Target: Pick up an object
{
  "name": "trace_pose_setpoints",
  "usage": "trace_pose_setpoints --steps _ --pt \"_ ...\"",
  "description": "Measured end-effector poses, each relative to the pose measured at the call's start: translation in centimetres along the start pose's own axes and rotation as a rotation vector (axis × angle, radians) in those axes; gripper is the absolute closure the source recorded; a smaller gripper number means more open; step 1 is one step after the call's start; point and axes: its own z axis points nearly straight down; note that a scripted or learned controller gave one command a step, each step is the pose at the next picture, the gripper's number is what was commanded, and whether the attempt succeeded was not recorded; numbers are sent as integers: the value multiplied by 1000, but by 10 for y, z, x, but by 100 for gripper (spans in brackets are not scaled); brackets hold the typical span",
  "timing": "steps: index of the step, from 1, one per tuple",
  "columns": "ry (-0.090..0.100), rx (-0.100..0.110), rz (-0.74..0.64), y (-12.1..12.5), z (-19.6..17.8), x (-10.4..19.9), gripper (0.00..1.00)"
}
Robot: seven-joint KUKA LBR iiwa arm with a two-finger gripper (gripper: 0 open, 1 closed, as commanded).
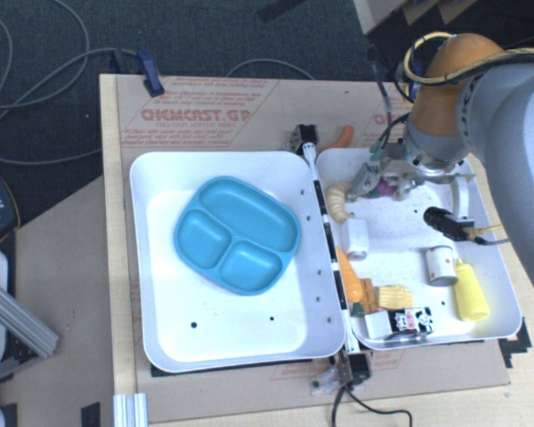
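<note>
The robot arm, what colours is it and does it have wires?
The arm is smooth grey with a rounded orange band above the wrist. Thin yellow and dark cables loop beside that band. The gripper below is small, pale metal.

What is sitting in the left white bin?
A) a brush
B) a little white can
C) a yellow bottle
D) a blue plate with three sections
D: the blue plate with three sections lies alone in the left bin, while the yellow bottle, brush and little white can all lie in the right bin.
</note>
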Motion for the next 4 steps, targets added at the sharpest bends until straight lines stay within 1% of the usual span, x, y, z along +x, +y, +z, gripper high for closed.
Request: trace_pose_setpoints --steps 4 --pt "1 -1 0 0 0 -5 0"
